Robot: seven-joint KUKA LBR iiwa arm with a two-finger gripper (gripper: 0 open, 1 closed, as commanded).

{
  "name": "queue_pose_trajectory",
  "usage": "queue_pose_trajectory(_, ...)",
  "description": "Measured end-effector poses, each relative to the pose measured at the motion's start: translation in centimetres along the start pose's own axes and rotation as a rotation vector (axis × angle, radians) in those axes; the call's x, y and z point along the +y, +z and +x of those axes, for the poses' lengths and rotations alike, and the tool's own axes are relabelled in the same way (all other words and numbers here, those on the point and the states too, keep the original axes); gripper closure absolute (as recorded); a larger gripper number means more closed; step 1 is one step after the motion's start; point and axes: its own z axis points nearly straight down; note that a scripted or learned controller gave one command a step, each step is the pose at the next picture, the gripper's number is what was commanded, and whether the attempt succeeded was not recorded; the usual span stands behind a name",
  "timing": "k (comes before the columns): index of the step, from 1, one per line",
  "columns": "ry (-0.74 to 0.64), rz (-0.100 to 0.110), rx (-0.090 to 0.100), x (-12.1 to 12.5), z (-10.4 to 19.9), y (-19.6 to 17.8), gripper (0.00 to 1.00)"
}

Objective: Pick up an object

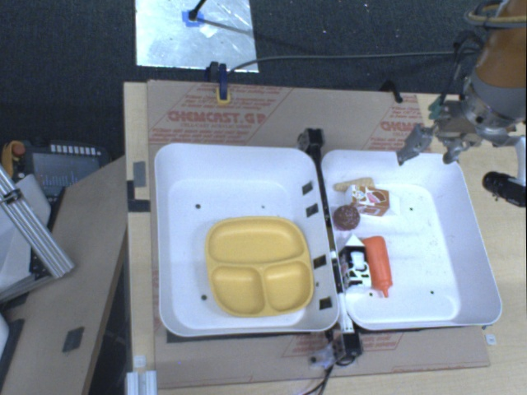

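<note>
Bench (247, 109): brown board with red printed lettering, carrying two shallow white bins side by side, joined along a black hinge strip down the middle.

Left bin (177, 179): holds one thing, a yellow divided tray (258, 264), three compartments, lying flat toward the bin's near right part.

Right bin (445, 245): objects clustered along its left side, close to the hinge strip. The rest of its floor is bare white.

Arm (502, 56): enters from the upper right, orange band showing above grey wrist hardware, cables trailing behind.

Orange bottle-shaped object (379, 265): lying on its side, lengthwise toward the near wall, in the near left part of the right bin. Touching or just beside it on the left, a black-and-white printed item (355, 267).

Small red-and-white packet (370, 199): farther back, with a thin tan stick-like piece (353, 185) just behind it.

Round dark brown disc (347, 216): just left of the packet, near the hinge strip.

Pincer (429, 150): over the right bin's far rim, above and well apart from the cluster. Two fingers spread wide, one fingertip (409, 151) pointing down-left, the other further right. Nothing between them; touching nothing visible, though height over the rim cannot be told.
</note>
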Motion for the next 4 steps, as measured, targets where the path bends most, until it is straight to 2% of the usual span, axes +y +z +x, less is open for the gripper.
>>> queue_pose_trajectory(1,-0.002,-0.010,-0.001,0.2,0.0,-0.6,0.00)
queue_pose_trajectory(3,-0.001,-0.008,-0.002,1.0,0.5,8.2,0.00)
queue_pose_trajectory(4,0.000,-0.005,-0.001,1.0,0.4,14.5,0.00)
